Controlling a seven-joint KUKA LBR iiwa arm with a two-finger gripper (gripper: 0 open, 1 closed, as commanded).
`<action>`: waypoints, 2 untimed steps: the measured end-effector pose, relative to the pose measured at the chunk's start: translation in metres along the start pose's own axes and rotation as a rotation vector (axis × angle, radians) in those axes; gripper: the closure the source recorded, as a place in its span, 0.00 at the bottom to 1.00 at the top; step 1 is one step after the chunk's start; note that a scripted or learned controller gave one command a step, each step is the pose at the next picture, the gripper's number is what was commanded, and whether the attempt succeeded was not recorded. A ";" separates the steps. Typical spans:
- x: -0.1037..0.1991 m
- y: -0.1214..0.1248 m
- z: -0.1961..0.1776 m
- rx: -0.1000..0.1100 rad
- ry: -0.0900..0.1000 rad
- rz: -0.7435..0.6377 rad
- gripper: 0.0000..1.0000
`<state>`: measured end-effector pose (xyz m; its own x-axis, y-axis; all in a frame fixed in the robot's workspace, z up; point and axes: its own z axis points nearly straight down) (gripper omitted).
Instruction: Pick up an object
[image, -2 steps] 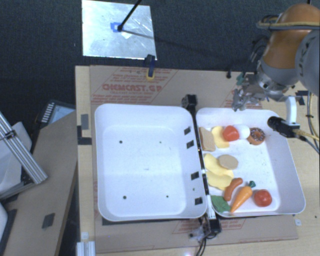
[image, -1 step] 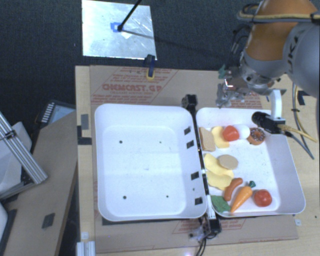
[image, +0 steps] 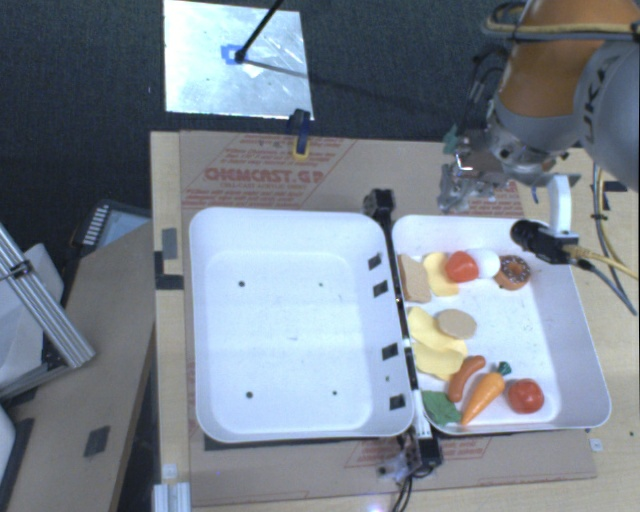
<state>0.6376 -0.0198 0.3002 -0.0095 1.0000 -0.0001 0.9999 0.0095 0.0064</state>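
A: Camera view, left bin (image: 290, 330)?
B: Bare white. Right bin (image: 570, 330): toy food, carrot (image: 482, 394) at 6 o'clock, donut (image: 513, 272) at 1.
A: Gripper (image: 468, 190)?
B: 12 o'clock past the rim, jaw state unreadable.

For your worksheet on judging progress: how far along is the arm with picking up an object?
Done: nothing shows as lifted; the carrot, tomato and doughnut lie in the right bin. In hand: the gripper hangs above that bin's far rim, carrying nothing visible. Left: descend, grasp, lift.
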 end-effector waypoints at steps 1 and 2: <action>0.087 0.010 0.110 0.014 0.003 -0.002 1.00; 0.129 0.032 -0.043 -0.014 0.005 0.000 1.00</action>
<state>0.6685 0.1099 0.3439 -0.0099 0.9999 0.0047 0.9998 0.0098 0.0200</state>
